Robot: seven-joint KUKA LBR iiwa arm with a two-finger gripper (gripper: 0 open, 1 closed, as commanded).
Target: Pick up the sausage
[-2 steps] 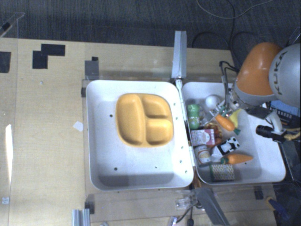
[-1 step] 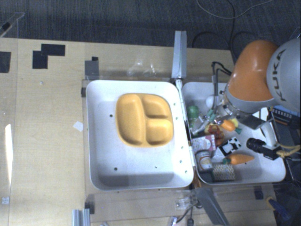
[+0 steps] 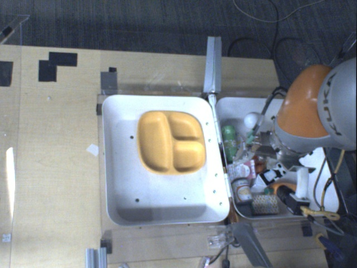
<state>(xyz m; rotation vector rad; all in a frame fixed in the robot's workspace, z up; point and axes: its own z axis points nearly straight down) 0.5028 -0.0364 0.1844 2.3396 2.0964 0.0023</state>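
The right bin (image 3: 245,208) holds a heap of small things with the arm's (image 3: 312,110) wrist hanging low over it; I cannot pick out the sausage there; the left bin (image 3: 117,166) bears a yellow divided tray (image 3: 170,141).

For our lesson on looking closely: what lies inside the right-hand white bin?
In the right bin lies a jumble: a green bottle, a white ball, a small can and a grey block. The arm covers the rest.

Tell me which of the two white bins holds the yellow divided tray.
The left bin; the yellow tray sits in it, while the right bin holds mixed clutter.
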